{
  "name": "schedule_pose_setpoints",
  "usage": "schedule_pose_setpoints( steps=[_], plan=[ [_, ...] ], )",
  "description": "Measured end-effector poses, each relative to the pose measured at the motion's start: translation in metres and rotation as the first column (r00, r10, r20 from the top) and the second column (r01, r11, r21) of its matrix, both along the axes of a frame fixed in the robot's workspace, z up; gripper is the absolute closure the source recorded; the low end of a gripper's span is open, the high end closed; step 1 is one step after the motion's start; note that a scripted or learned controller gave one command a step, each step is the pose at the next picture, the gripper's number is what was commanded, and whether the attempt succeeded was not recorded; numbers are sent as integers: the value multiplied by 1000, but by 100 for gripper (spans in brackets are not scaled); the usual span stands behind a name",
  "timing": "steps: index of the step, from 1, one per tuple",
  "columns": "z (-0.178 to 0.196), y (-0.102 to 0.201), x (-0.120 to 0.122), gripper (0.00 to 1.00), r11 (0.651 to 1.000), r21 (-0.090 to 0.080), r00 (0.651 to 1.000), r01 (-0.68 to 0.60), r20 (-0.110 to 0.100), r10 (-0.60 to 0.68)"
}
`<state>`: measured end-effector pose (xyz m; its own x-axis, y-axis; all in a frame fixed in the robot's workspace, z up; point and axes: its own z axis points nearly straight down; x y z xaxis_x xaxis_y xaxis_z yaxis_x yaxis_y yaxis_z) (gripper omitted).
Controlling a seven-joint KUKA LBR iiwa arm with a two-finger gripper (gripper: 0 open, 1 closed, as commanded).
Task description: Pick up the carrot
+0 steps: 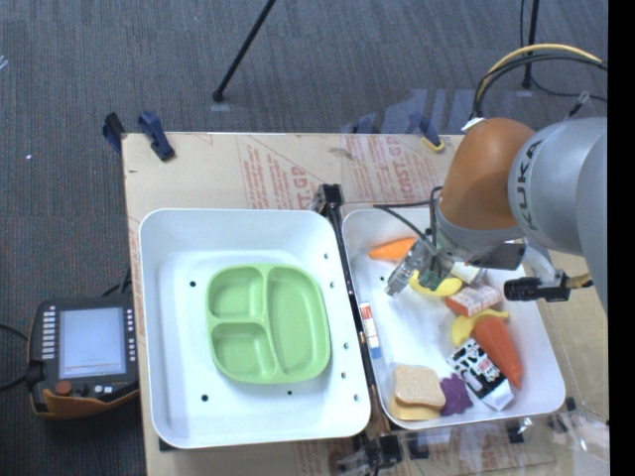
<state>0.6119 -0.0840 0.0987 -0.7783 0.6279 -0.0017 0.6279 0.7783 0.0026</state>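
A long orange-red carrot point(499, 350) lies in the right bin point(552, 365), near its right wall and pointing toward the front. A smaller orange wedge-shaped piece point(392, 249) lies at the back left of the same bin. My gripper point(410, 272) hangs low over the bin's back middle, just in front and to the right of the orange wedge and well to the left and behind the long carrot. It partly covers a yellow piece point(442, 287). Nothing is visibly held.
The right bin also holds a bread slice point(418, 386), a purple piece point(455, 394), a black-and-white carton point(481, 370), a pink-and-white block point(474, 299) and a marker point(369, 329). The left bin point(169, 365) holds a green divided plate point(268, 322). A pendant point(87, 350) lies at the far left.
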Motion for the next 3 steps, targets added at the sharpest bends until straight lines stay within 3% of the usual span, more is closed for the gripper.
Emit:
schedule_pose_setpoints(
  steps=[1, 2, 3],
  plan=[
    [-1, 0, 0, 0, 1000, 0, 1000, -1, -1, 1],
    [-12, -13, 10, 0, 937, -1, 937, 348, -3, -348],
    [-14, -20, 28, 0, 866, -5, 866, 500, -17, -500]
  ],
)
